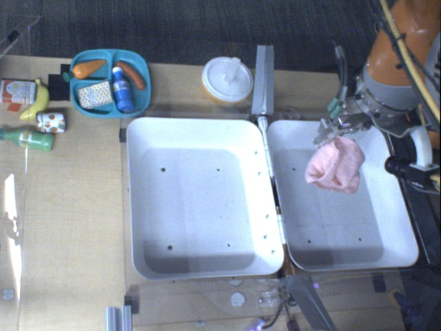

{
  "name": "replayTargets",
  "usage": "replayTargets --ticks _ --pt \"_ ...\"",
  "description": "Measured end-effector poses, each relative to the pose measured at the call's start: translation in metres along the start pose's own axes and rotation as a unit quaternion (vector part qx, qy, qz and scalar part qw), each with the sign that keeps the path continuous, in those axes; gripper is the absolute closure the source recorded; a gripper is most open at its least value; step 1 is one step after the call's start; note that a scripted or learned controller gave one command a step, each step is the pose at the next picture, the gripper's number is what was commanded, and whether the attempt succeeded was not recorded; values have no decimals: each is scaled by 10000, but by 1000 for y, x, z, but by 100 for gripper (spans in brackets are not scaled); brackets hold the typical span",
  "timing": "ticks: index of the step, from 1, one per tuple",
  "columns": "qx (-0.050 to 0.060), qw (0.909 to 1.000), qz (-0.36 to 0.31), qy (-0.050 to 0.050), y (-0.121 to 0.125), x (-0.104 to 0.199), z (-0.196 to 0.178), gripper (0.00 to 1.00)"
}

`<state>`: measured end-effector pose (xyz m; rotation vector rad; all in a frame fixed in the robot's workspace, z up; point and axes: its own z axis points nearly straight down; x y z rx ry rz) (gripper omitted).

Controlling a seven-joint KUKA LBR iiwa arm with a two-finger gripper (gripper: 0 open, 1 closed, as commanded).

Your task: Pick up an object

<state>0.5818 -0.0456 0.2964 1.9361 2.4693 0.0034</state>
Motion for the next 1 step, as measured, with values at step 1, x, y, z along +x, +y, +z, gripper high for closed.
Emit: replayTargets --ticks 1 --pt "9 9995 -308 -1 35 -29 41 100"
